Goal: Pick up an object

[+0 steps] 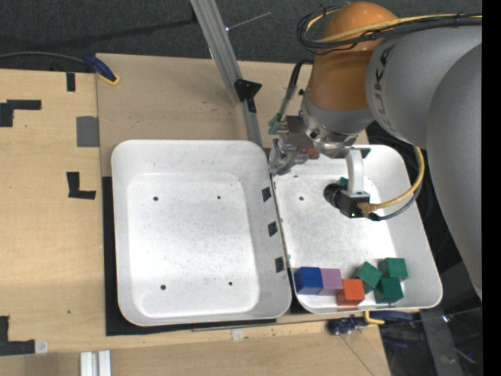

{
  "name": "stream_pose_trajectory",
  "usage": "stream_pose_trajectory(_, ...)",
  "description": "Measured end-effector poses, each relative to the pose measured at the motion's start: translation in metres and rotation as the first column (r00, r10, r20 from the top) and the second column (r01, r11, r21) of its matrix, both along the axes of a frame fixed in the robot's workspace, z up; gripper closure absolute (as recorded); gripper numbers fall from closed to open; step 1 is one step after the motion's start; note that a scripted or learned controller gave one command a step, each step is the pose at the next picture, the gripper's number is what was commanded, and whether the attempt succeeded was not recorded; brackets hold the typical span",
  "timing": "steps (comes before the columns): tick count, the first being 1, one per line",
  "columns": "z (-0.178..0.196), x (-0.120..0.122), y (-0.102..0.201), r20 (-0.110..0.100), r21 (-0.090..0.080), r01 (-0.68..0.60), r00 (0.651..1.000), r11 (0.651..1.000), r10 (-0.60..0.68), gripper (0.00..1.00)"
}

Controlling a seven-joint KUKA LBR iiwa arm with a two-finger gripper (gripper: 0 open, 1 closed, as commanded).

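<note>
Jaws: while the wrist blocks your line of sight, you cannot tell how the gripper (291, 157) stands; it sits at the right bin's (419, 210) 11 o'clock corner, over the shared wall.
Targets: you'll find the blocks clustered along the right bin's 6 o'clock edge, well apart from the gripper.
Blocks: blue block (309, 280), purple block (332, 279), orange block (352, 291), and green blocks (383, 277) at the cluster's 3 o'clock end.
Handling: judge them light, stiff, smooth-sided; take flat opposite faces.
Best pick: the blue block, at the cluster's 9 o'clock end, looks freest.
Obstacles: neighbours touch or crowd each other; the bin wall sits close at 6 o'clock.
Surroundings: left bin (133, 210) lies at 9 o'clock; metal pole (223, 45) rises at 12 o'clock.
</note>
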State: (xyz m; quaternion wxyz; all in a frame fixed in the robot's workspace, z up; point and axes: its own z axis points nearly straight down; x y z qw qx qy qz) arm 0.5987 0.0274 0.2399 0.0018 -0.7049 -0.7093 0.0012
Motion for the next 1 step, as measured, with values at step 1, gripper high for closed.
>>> stream_pose_trajectory(1,-0.0074,-0.0174,0.0419,0.0,0.0,0.001,1.0,1.0,-0.001,1.0)
